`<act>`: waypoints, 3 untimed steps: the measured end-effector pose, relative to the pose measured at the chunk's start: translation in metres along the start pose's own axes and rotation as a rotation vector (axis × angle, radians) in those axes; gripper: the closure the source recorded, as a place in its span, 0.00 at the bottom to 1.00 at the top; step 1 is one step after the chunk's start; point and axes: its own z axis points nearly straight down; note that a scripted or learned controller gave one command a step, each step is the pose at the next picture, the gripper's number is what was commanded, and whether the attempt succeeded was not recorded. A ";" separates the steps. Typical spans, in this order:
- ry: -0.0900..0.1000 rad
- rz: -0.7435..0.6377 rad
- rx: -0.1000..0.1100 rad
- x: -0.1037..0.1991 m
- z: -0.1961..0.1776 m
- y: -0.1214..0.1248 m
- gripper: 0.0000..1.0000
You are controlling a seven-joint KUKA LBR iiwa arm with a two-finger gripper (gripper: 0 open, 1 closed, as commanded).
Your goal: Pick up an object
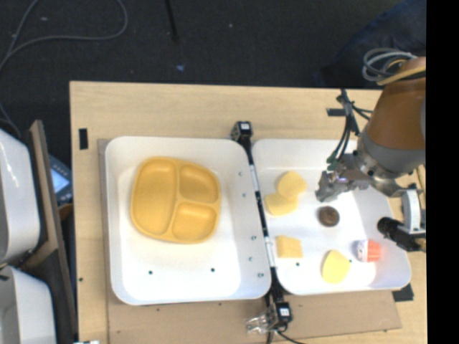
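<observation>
The right bin [373,278] holds several small objects: two pale yellow rounded pieces [286,192] near its left side, a yellow block [289,247], a yellow oval piece [335,266], a small brown round object [328,216] and a red and white item [366,250]. My gripper [334,183] hangs over the right bin's upper middle, just above the brown round object. Nothing shows between its fingers.
A yellow three-compartment plate [174,198] lies in the left bin [129,278]. A black clip [243,129] sits at the top of the divider between the bins. The grey arm [394,131] with its orange band comes in from the right, over the right bin's far corner.
</observation>
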 end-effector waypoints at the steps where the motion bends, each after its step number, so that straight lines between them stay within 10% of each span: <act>1: 0.001 -0.004 0.004 0.056 0.009 0.000 1.00; 3: 0.001 -0.005 0.004 0.162 0.006 -0.006 1.00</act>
